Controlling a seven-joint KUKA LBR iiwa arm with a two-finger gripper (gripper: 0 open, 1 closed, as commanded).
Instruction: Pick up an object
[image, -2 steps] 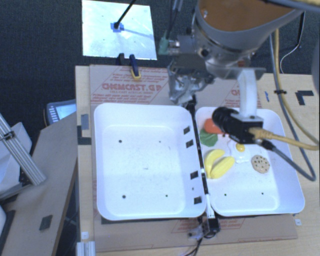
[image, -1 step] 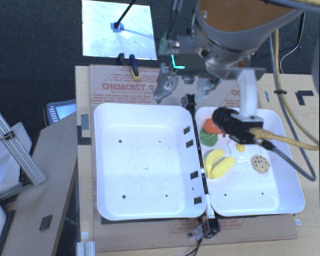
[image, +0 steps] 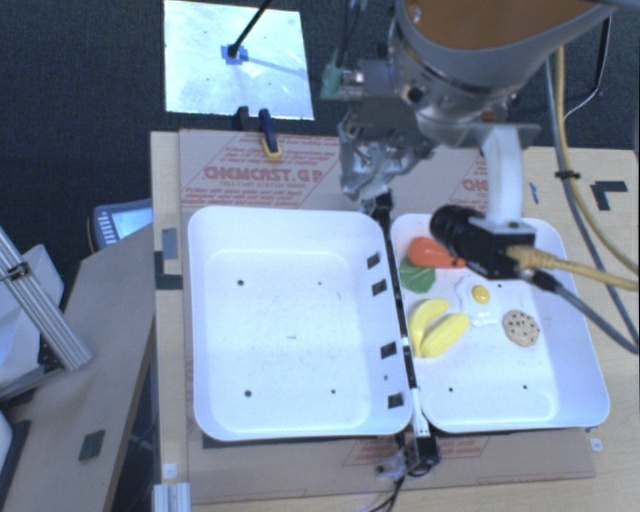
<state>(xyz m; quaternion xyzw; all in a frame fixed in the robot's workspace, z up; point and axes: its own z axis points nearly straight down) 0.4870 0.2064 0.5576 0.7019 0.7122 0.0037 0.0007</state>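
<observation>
Camera view: left bin (image: 290, 330) holds nothing to grab; tool (image: 372, 190) hangs over the far rim where the two bins meet, can't tell its grip state. Targets sit in the right bin (image: 570, 390), far-left part: green piece (image: 417, 275), banana (image: 438, 328), egg (image: 479, 297), cookie (image: 520, 327). Banana's long axis runs diagonally, near-left to far-right; all lie nearward and right of the tool.

Grey metal arm (image: 470, 85) with orange band; silver-grey two-finger tool (image: 368, 185) (small green fitting at side); yellow and grey cables (image: 585, 272) attached.
</observation>
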